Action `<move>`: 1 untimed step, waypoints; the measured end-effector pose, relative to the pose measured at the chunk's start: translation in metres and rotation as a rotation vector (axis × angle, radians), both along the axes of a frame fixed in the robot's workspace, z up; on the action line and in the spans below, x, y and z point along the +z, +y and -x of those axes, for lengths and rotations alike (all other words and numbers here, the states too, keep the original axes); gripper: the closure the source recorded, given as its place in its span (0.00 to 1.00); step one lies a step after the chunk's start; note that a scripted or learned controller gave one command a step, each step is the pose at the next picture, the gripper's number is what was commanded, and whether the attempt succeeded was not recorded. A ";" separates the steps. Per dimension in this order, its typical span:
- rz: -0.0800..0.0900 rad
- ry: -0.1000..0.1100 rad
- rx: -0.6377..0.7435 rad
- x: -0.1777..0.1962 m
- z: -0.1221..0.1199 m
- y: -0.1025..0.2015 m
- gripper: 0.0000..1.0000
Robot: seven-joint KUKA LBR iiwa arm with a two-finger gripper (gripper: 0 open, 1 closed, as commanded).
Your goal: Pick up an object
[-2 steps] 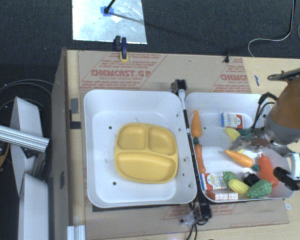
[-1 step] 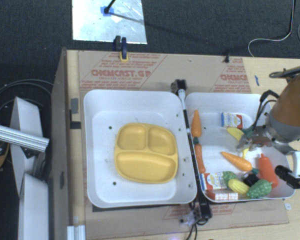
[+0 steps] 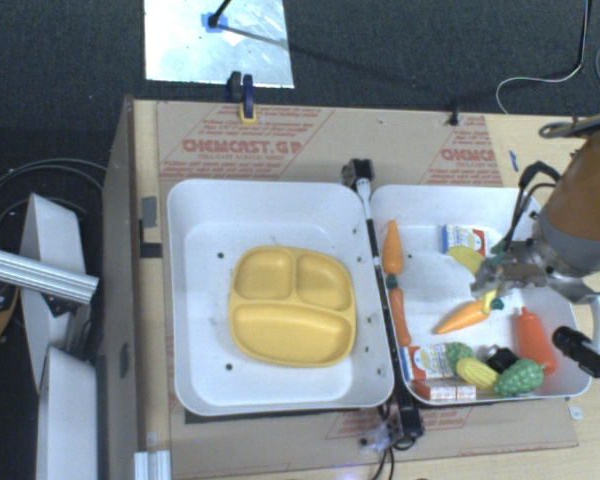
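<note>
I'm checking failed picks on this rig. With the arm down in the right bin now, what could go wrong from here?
The gripper sits among crowded toys: the carrot lies right beside the banana, so it may nudge one or catch two.

The carrot is tapered and smooth; it could slip out on lifting.

The ketchup bottle lies close under the arm and may get pushed against the bin wall.

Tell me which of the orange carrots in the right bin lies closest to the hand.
The carrot in the middle of the right bin, just below the hand. The other two carrots lie along the bin's left wall.
</note>
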State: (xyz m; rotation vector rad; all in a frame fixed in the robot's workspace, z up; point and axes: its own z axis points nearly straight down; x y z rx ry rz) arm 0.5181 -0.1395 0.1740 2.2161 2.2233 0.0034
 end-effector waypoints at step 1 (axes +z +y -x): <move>-0.001 0.001 0.000 0.019 -0.043 0.084 1.00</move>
